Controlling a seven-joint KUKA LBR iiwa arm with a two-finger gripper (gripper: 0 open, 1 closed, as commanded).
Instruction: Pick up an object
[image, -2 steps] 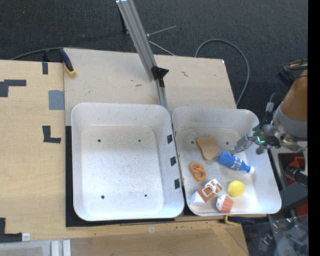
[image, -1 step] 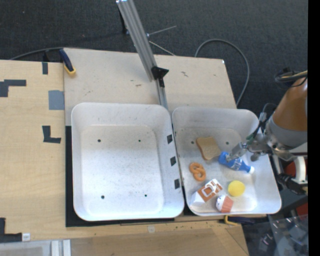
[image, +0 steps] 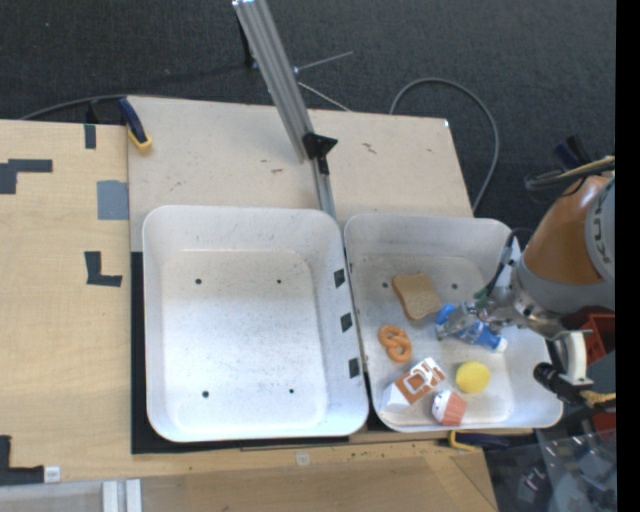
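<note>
The arm is seen reaching in from the right, w/ its gripper (image: 470, 322) lowered into the right bin (image: 425, 232), near that bin's right side. A small blue object (image: 488, 338) lies right at the gripper tip, apparently touching it; whether it sits between the fingers can't be told, and the gripper's opening can't be made out either, since the tip is blurred and tangled w/ the blue item.

Other items in the same bin: a tan bread slice (image: 416, 295) just left of the gripper, an orange pretzel (image: 396, 343) lower left, a yellow ball (image: 473, 377) just below the blue object, an orange-and-white block (image: 421, 380) and a pink-and-white cup (image: 447, 406) near the front rim. The left bin (image: 240, 222) is beside it, edges touching.
</note>
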